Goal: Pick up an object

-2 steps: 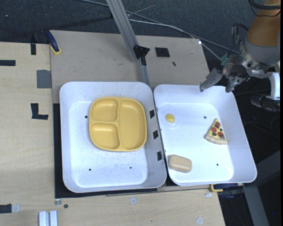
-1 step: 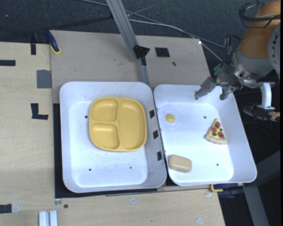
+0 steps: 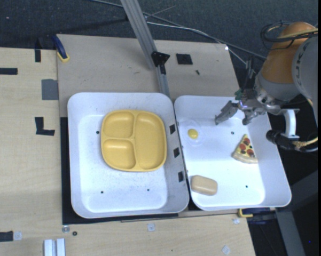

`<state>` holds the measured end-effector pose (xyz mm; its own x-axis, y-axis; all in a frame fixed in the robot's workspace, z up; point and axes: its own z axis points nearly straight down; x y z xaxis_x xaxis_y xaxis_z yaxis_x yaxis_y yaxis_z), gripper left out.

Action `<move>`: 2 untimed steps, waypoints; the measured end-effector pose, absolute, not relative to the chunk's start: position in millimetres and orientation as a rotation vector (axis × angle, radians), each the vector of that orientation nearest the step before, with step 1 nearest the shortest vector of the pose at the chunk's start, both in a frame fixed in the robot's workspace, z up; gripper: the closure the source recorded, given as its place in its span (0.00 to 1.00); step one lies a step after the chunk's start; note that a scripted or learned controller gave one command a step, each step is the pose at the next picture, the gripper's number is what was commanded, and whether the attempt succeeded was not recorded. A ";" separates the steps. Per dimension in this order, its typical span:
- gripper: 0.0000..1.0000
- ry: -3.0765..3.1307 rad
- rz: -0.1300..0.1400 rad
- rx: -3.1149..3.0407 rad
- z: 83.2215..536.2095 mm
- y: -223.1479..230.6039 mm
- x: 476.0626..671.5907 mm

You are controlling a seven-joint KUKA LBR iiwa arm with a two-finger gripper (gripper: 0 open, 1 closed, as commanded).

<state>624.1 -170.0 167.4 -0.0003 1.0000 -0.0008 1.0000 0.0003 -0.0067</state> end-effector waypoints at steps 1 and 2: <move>0.00 -2.220 0.007 -2.217 121.6 -163.6 621.3; 1.00 -2.224 0.004 -2.217 134.6 -163.1 622.5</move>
